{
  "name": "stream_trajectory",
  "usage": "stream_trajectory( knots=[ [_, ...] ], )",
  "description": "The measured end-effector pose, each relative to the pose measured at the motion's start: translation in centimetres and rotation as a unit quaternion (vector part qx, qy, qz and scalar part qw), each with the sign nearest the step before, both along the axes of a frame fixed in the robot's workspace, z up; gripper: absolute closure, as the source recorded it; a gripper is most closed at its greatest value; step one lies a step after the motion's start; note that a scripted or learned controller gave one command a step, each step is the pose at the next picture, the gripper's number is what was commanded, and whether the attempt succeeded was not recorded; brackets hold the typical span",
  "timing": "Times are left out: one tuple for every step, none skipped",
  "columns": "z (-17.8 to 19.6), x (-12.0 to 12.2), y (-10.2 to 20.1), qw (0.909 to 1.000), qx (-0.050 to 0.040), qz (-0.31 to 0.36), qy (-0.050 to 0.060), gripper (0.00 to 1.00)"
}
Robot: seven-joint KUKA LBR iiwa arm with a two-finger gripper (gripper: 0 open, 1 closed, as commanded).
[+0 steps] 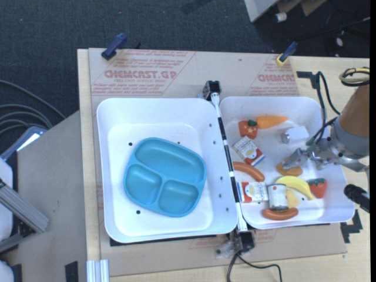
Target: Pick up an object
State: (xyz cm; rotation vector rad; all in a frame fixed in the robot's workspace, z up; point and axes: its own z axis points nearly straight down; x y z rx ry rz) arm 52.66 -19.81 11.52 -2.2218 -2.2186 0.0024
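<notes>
The right bin [305, 107] holds several toy foods: an orange carrot [271, 121], a red carton [248, 128], a small white-and-red carton [248, 150], a red sausage [248, 171], a yellow banana [297, 187], a red strawberry-like piece [318, 187], a can [276, 196] and a second sausage [280, 214]. My gripper [301, 156] reaches in from the right and hangs low in this bin, just above a small orange piece [289, 170]. Nothing can be seen held in it.
The left bin [111, 157] holds a blue three-compartment tray [164, 176]. A white-grey item [295, 135] lies behind the gripper. Another white-and-red carton [254, 191] lies by the divider [226, 151] between the bins. Black cables [322, 93] run along the right bin's far corner.
</notes>
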Motion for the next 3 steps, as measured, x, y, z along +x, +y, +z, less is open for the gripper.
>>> stream_trajectory(
  knots=[
    [-3.1, 4.1, 2.4, 1.0000, -0.0002, 0.001, -0.002, 0.00],
    [-2.1, 4.1, 2.3, 1.0000, -0.0005, 0.001, -0.003, 1.00],
    [6.0, 10.3, 6.0, 1.0000, 0.0000, 0.001, -0.002, 1.00]
  ],
)
